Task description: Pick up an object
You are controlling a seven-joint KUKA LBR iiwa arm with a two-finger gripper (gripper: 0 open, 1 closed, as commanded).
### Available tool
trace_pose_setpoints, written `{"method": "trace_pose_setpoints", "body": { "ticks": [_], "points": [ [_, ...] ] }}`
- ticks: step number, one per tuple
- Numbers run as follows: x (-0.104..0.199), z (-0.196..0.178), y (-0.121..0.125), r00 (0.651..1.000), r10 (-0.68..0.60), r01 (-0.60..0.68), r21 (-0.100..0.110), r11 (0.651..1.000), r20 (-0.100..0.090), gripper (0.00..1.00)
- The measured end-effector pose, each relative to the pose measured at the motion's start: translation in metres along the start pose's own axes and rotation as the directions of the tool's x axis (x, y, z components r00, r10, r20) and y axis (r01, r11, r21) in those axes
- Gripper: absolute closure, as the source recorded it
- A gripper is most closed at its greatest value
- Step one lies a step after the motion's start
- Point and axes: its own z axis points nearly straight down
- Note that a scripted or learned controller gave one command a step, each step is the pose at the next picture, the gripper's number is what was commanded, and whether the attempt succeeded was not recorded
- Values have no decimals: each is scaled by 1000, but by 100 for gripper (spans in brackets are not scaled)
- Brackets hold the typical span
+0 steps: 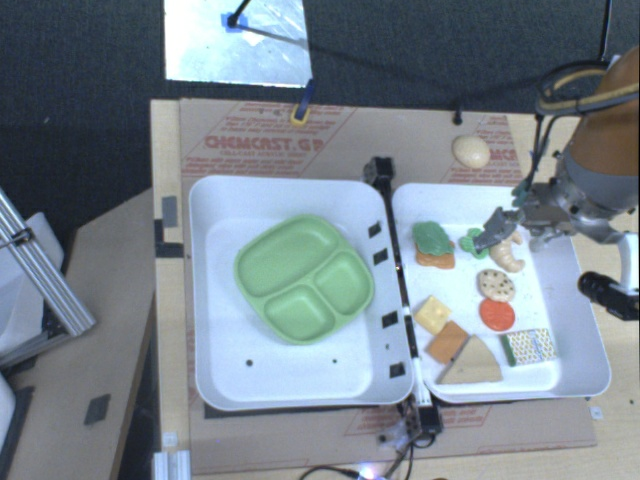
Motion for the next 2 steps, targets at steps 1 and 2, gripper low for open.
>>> {"method": "trace_pose_setpoints", "body": {
  "ticks": [1,2],
  "points": [
    [0,-7,2,1000,-2,2,-13,1000,2,0],
    [-10,46,-1,1000,1,0,-8,1000,1,0]
  ]
}}
